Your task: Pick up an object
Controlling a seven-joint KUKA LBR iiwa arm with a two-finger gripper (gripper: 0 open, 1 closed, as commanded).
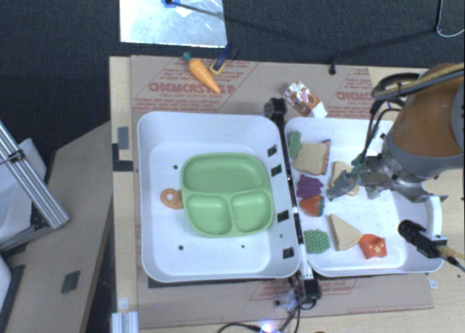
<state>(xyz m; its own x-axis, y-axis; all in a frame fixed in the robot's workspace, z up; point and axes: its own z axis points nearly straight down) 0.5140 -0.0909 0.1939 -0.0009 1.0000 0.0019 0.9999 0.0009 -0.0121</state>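
Right bin (407,270): nearest us lie a red piece (373,246), a tan wedge (343,232) and a green cluster (316,240).
Gripper (340,190): above a tan slice (341,177) — its grasp we cannot tell.
Left bin (156,150): green divided plate (227,193), small pretzel (172,198).
Far bench: carrot (202,74).

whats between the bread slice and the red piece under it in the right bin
In the camera view, purple grapes lie between the bread slice and the red piece.
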